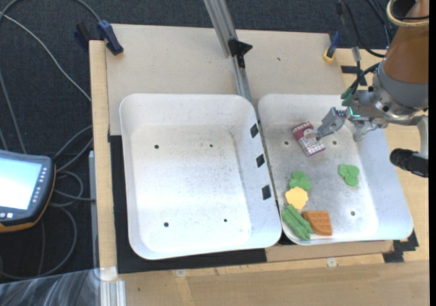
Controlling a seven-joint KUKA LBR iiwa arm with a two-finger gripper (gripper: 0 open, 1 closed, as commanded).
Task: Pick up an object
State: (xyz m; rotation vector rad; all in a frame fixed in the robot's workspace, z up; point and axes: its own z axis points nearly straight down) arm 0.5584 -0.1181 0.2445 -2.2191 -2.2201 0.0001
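Note:
The right bin (388, 195) holds several small objects. A pink and white checked packet (308, 138) lies near its upper middle. Lower down sit a green piece (349, 174), a smaller green piece (298, 180), a yellow piece (296, 197), a long green piece (295, 221) and an orange block (318, 223). My gripper (346, 125) hangs over the bin's upper right, just right of the checked packet. It is open, its fingers spread with nothing between them. One fingertip (331, 123) sits close to the packet's right edge.
The left bin (136, 120) lies beside the right one, with a metal pole (221, 15) rising along the divide between them. Blue clamps (109, 35) grip the bench's back edge. A tablet (20, 185) sits off the bench at the left.

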